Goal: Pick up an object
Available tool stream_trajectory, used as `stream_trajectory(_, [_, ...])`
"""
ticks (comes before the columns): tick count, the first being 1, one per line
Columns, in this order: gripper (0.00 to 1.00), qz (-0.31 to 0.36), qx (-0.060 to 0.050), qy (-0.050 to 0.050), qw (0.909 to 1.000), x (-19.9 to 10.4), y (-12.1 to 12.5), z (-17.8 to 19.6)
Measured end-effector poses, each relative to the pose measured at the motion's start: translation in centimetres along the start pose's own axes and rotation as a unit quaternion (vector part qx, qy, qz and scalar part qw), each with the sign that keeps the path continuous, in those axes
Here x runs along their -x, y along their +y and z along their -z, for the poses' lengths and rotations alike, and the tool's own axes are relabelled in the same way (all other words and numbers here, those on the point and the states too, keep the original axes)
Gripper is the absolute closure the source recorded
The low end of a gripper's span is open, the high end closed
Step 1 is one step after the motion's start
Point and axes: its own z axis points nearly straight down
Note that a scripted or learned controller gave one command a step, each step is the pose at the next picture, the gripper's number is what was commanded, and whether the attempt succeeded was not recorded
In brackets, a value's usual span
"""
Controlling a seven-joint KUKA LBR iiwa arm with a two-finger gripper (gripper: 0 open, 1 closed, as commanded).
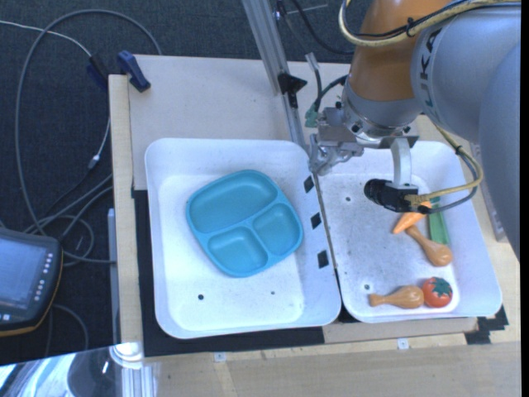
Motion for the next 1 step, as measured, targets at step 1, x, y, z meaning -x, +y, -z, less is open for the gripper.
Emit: stream_trajectory(1, [1.00,0.001,0.003,0.000,1.0000,-5.73,1.01,0.19])
